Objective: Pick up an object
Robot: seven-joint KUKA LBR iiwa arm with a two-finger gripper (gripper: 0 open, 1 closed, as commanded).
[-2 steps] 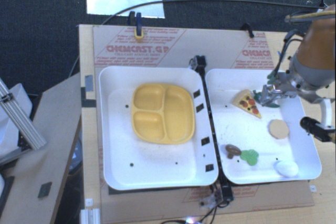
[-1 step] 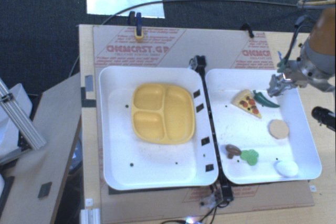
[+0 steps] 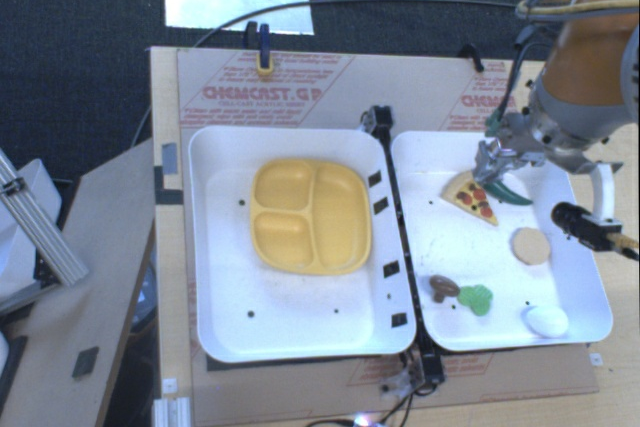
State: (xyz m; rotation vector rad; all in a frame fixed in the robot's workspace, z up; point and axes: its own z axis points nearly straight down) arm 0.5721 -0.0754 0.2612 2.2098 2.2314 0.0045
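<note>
The claw (image 3: pixel 490 165) hangs just above the pizza slice (image 3: pixel 471 197); whether it is clenched, I cannot tell. The slice looks light, stiff and flat, best pinched across its edges.

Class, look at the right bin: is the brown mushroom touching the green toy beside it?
Touching. The camera view shows the brown mushroom and the green toy pressed together, no white bin floor between them.

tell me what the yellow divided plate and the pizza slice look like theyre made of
Yellow divided plate: likely molded plastic, matte to satin, judging by its uniform colour and soft rounded dividers.
Pizza slice: looks like a toy, plastic or rubber, with flat solid colours and red dots; too small to tell the exact material.
</note>
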